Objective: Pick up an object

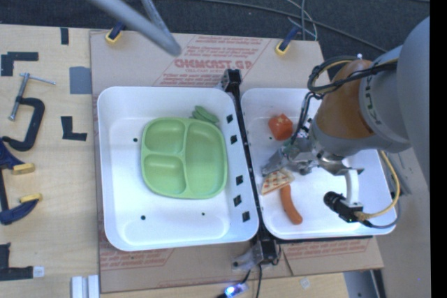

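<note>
The right bin (370, 220) holds three small toy foods. A red tomato-like piece (281, 125) lies near its back left. A tan, waffle-patterned wedge (276, 182) sits by the left wall, and an orange-red sausage (291, 206) lies just in front of it. My gripper (281, 160) reaches in from the right and hangs low over the bin's left part. It is between the red piece and the wedge, right at the wedge's back edge. Nothing shows as lifted off the bin floor.
In the left bin (119, 220) lies a green divided plate (185, 157) with a small dark green item (205, 114) at its back right corner. A black divider (241, 150) runs between the bins. Clamps (24, 122) lie on the bench at far left.
</note>
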{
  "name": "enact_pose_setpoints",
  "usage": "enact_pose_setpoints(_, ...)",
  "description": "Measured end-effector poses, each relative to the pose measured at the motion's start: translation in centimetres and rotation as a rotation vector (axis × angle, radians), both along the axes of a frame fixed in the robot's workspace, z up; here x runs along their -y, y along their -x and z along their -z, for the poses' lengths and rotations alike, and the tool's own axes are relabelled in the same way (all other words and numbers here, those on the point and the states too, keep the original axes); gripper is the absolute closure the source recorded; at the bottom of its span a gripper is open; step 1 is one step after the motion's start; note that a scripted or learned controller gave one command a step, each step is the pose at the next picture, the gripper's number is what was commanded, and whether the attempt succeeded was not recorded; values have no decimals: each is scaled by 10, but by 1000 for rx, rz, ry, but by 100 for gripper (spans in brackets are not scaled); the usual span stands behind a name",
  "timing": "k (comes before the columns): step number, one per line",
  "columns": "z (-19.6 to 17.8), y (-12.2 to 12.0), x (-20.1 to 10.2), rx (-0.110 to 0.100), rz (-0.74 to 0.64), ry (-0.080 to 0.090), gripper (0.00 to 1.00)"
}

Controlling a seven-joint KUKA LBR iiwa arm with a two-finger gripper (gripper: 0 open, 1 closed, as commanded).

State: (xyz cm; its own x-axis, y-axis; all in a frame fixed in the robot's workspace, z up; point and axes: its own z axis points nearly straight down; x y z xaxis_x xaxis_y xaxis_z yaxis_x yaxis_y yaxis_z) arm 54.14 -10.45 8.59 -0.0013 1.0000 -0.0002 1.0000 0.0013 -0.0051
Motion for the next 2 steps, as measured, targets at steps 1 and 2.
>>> enact_pose_setpoints(1, -13, -1, -1, 1, -2, -2, 100)
enact_pose_setpoints(2, -74, 3, -1, 7, 0, 0, 100)
